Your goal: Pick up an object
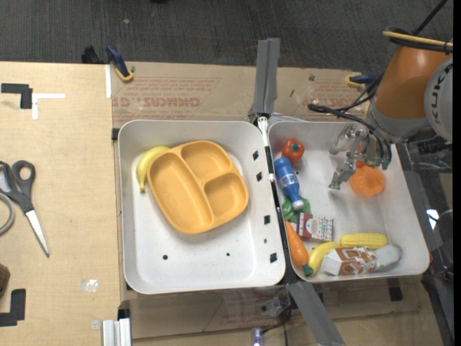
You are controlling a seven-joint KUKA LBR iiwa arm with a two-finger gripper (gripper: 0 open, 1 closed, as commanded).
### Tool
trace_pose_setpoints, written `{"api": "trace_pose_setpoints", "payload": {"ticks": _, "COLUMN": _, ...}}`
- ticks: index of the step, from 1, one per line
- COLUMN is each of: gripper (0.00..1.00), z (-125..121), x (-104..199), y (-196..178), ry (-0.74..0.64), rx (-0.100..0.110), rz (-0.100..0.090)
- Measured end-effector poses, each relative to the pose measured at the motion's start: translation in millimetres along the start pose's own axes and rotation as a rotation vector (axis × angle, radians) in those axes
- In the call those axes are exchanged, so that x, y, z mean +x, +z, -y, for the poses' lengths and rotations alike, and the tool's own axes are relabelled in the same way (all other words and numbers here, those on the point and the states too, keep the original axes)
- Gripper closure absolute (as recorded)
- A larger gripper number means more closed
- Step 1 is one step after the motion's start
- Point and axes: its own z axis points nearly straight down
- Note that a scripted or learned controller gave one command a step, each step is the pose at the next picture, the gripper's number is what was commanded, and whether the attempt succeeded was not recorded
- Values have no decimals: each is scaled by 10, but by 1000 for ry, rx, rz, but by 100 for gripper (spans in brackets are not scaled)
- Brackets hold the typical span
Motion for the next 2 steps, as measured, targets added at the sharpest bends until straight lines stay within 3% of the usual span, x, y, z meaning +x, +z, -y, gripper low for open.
{"api": "trace_pose_setpoints", "payload": {"ticks": 1, "gripper": 0, "z": 220, "x": 102, "y": -1, "ry": 156, "rx": 2, "rz": -2}}
{"api": "trace_pose_setpoints", "payload": {"ticks": 2, "gripper": 0, "z": 452, "x": 684, "y": 4, "ry": 206, "rx": 2, "rz": -3}}
